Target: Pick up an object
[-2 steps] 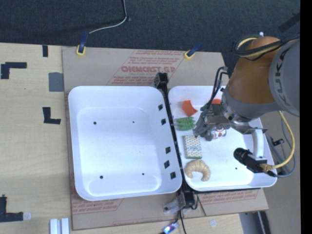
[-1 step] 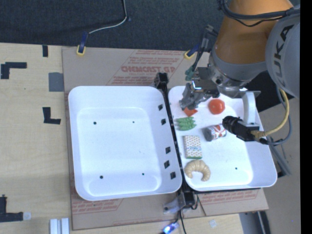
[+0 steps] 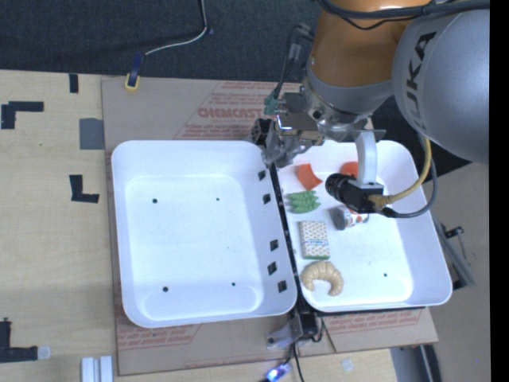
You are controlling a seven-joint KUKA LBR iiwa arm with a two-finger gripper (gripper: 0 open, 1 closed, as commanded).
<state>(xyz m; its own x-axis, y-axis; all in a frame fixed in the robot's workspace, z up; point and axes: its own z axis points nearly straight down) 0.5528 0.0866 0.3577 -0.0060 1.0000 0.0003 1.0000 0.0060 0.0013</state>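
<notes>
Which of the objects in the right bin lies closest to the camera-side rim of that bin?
The croissant. It is tan, curved, and lies below the small box, while the others sit farther up.

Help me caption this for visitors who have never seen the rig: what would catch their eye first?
The big grey arm with its orange band looms from the upper right, its hand low over the seam between the two white bins. In the right bin lies a small cluster: a croissant nearest the camera, a small box, a green piece and an orange piece.
</notes>
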